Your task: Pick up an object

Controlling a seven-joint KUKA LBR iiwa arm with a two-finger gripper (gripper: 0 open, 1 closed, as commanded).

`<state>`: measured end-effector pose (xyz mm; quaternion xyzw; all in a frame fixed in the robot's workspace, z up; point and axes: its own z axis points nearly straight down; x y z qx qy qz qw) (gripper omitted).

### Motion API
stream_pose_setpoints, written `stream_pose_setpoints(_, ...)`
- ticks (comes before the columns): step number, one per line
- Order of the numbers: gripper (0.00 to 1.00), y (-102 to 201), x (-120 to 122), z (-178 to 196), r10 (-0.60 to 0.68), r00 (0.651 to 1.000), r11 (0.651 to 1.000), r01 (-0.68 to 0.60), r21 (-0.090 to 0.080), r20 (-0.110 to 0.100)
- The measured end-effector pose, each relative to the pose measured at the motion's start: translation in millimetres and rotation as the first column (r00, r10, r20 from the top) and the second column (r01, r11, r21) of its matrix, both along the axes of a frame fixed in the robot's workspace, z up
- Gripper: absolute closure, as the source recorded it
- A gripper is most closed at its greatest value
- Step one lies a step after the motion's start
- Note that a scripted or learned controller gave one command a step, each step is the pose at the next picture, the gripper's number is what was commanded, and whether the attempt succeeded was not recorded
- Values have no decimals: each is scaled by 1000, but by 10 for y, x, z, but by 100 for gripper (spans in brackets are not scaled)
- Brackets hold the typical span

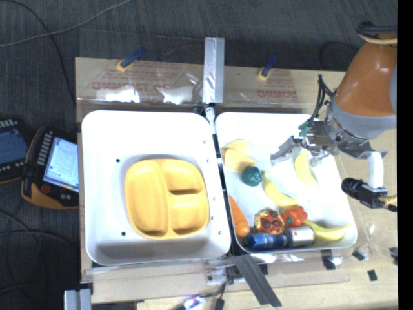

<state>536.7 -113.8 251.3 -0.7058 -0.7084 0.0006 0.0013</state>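
At the far left, off the bench, a handheld pendant (51, 170) with a lit screen lies on the dark carpet. The left bin (103, 134) holds a yellow divided tray (166, 196) with three compartments, sitting near its middle. Behind both bins, a clear plastic sheet (161, 86) is held to the bench by two clips. The right bin (258, 124) carries the loose items: a pale yellow piece (236, 154) lies against the dividing wall, a small teal ball (251, 175) sits just below it, and an orange carrot (239, 219) lies along the wall near the front. A banana (277, 196) slants down from the ball toward a cluster at the front, where a round orange-and-dark object (269, 221), hard to identify at this size, touches a red tomato-like piece (295, 216), with a blue-and-silver can (281, 239) lying on its side just in front. A second banana (329, 230) curves along the front right corner. Another yellow piece (304, 168) lies near the right wall. The gripper (301, 151) hangs over this part of the bin with its jaws spread wide, one finger pointing left and the other down toward that yellow piece; nothing sits between them.
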Motion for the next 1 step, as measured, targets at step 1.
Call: stream_pose_setpoints(1, 0, 640, 188, 50, -198, 980, 980, 198, -1, -1)
